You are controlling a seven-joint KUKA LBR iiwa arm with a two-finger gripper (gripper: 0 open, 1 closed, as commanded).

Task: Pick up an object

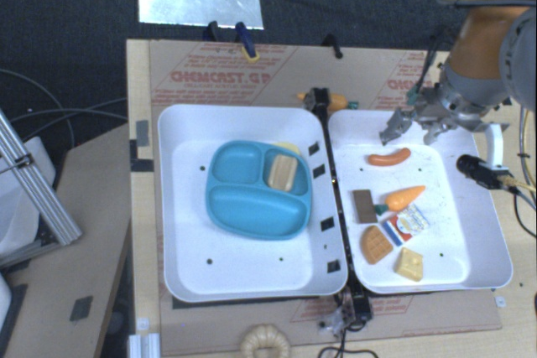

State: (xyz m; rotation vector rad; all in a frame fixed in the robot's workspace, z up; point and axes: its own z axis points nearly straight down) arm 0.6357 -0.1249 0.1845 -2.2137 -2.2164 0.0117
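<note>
My gripper (415,131) hangs over the back of the right bin (482,239), fingers spread open with nothing between them. Just below and left of it lies a red-orange sausage (388,157). Further down the bin sit an orange carrot (404,197), a brown block (364,205), a red, white and blue packet (404,225), a round waffle-like biscuit (377,245) and a pale yellow cracker (410,264).
The left bin (189,264) bears a blue divided plate (256,190) with a tan bread piece (283,173) in its upper right compartment. A black divider (334,189) runs between the bins. The arm's orange band (495,25) rises at the right.
</note>
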